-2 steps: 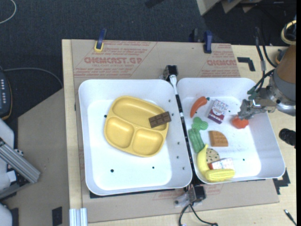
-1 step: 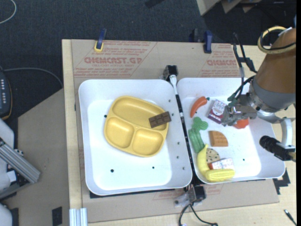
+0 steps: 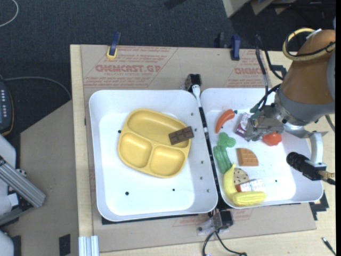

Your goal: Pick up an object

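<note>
camera view: brown bench [image 3: 154, 63], dark floor [image 3: 64, 15]

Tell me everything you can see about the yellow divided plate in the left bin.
The yellow divided plate looks like smooth moulded plastic, with rounded corners and three compartments: one long one across the top, two smaller ones below. It lies flat and turned at a slant on the floor of the left bin, roughly central. A brown chocolate bar rests tilted across its right rim. Nothing else touches it.

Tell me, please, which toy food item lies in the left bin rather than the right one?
The brown chocolate bar, resting on the yellow tray's rim. The other toy foods all lie in the right bin.
</note>
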Robot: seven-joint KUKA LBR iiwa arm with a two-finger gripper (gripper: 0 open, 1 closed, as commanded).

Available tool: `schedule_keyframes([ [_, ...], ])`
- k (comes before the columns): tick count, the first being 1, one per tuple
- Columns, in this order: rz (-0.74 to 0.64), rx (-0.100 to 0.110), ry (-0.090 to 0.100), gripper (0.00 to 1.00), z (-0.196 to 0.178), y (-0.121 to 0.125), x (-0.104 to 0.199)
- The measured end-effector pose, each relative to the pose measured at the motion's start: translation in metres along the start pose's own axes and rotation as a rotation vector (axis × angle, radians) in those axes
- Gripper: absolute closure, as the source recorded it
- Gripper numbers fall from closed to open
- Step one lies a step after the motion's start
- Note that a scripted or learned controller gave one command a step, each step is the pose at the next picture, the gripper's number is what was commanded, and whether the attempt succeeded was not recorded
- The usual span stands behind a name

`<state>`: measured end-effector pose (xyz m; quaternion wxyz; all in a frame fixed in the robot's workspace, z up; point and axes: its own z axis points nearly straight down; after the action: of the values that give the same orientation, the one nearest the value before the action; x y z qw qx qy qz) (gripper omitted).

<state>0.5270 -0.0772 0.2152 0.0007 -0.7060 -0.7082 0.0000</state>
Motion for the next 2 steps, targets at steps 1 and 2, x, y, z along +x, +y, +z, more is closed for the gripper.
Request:
schedule_keyframes([
  [1, 0.001, -0.004, -0.001, 1.0, -0.018, -0.0056, 0.0063],
  [2, 0.003, -0.004, -0.002, 1.0, -0.0189, 0.0001, 0.0002],
])
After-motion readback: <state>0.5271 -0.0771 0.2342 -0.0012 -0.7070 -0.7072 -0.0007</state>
